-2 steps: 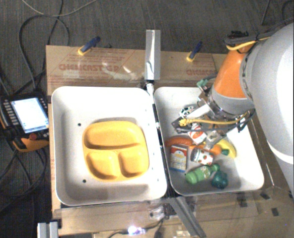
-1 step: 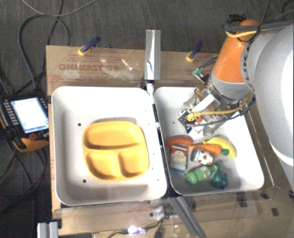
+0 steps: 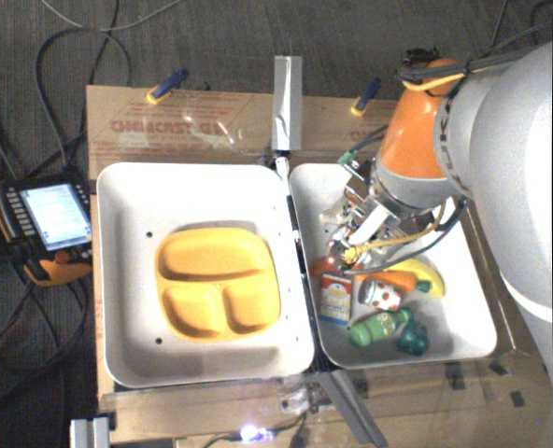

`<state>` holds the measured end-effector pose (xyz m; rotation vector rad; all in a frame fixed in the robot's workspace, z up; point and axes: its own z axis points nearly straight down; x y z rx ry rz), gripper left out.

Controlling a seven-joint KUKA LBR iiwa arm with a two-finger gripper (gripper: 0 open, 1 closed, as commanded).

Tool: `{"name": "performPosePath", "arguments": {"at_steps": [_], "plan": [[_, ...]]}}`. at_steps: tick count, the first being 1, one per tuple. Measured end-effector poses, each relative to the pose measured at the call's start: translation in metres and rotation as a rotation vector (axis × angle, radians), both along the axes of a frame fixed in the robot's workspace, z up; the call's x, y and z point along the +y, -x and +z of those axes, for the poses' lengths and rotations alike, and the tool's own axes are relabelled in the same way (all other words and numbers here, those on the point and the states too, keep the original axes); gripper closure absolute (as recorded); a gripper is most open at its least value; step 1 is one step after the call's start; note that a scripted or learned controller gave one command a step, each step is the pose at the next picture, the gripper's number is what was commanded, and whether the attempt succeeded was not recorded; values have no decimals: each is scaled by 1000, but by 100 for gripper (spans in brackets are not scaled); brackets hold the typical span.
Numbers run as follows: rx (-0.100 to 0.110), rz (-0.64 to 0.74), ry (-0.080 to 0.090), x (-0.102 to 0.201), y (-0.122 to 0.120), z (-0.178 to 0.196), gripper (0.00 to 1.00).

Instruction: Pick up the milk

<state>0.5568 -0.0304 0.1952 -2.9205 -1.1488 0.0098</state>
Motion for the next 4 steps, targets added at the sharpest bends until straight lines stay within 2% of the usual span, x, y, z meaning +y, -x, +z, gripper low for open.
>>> {"name": "performPosePath", "arguments": {"at_steps": [1, 2, 3, 4], "plan": [[0, 349, -2, 34, 28, 1, 100], [-2, 521, -3, -58, 51, -13, 100], [-4, 683, -2, -65, 0, -9, 100], [-3, 835, -5, 6, 15, -13, 100]]}}
